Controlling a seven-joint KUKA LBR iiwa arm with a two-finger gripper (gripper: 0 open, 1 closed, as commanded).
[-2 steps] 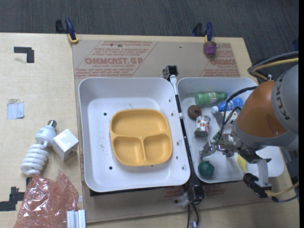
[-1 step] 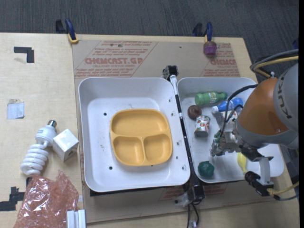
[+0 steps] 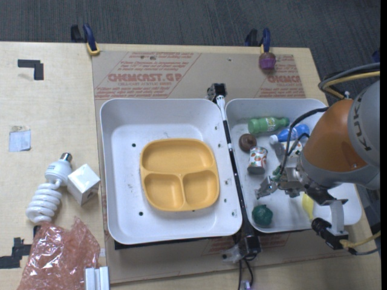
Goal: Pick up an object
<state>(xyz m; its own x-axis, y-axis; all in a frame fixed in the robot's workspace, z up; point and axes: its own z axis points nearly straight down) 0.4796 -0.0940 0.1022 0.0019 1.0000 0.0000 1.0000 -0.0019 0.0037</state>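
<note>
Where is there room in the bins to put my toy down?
The left bin has bare white floor around the yellow tray, widest above it toward the far wall. The tray's three compartments look free too. The right bin is crowded: green bottle, brown disc, small can, green lump, and the arm over it.

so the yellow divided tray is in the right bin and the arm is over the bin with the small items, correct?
Not quite. The camera view shows the yellow divided tray in the left bin, not the right one. The rest holds: the arm is over the right bin, where the small items lie, such as the green bottle.
</note>
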